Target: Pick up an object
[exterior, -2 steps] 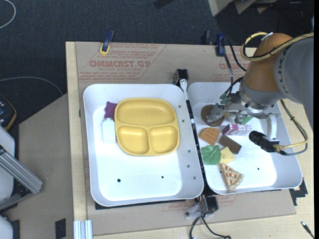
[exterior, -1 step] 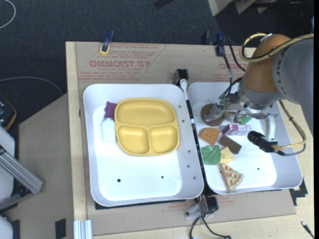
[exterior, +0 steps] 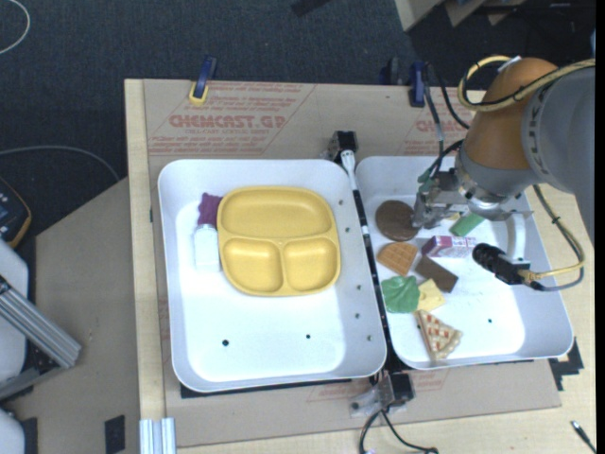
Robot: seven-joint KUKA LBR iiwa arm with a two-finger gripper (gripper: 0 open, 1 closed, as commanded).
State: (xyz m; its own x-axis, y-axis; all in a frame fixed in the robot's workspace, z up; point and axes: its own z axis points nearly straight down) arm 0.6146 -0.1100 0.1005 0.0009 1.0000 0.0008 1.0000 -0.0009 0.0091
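Note:
My gripper point(exterior: 428, 208) hangs low over the back of the right bin point(exterior: 506, 334), just right of a round brown cookie point(exterior: 394, 219). A pink and white packet point(exterior: 450, 245) lies directly in front of the gripper, and a small green piece point(exterior: 467, 224) sits to its right. Nearer the front lie an orange waffle point(exterior: 398, 257), a brown chocolate bar point(exterior: 438, 273), a green lettuce leaf point(exterior: 401, 294), a yellow cheese piece point(exterior: 431, 297) and a pizza slice point(exterior: 439, 335). I see nothing lifted from the bin.
The left bin point(exterior: 274, 357) holds a yellow divided plate point(exterior: 279, 239), with a white bottle with a purple cap point(exterior: 205, 236) beside it on the left. The ridge where the bins meet runs just left of the cookie. The arm's orange band point(exterior: 506, 112) rises over the right bin's back corner.

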